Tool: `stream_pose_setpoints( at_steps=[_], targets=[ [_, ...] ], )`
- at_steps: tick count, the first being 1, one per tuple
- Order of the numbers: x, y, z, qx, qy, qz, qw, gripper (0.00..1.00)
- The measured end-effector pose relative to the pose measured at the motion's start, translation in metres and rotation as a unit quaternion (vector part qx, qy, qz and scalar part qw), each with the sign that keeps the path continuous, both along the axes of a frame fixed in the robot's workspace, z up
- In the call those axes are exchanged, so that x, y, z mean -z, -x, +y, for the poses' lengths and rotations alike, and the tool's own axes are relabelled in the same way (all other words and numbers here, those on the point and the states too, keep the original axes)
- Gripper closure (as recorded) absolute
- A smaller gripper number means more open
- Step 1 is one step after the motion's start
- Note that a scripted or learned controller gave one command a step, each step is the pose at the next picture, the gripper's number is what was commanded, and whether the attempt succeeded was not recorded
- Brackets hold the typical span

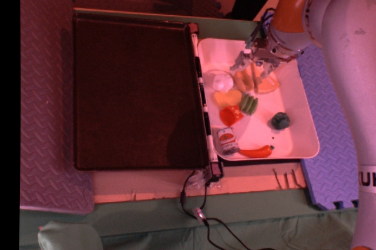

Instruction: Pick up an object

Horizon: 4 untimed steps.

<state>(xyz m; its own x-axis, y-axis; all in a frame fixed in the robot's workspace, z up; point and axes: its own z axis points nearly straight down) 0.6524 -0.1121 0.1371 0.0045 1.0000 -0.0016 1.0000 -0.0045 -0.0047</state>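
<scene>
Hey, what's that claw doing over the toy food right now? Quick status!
Claw down in the right bin, over the orange pieces. Grip unclear. Nothing lifted yet. Green piece, red pepper, dark lump crowd nearby.

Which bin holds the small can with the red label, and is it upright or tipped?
Right white bin, near its front left corner. The small can with the red label lies tipped on its side, just above the red chili pepper.
</scene>
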Motion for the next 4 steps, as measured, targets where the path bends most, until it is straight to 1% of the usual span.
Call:
stream_pose_setpoints(
  at_steps=[1,2,3,4],
  targets=[
    [0.03,-0.004,-0.001,-0.001,0.0011,-0.009,1.0,0.0],
    [0.018,-0.005,-0.002,0.0,0.0019,-0.012,0.9999,1.0],
    [-0.032,0.0,-0.003,-0.001,0.0005,-0.008,1.0,1.0],
    [-0.099,-0.002,-0.001,-0.001,0.0005,-0.009,1.0,1.0]
  ],
)
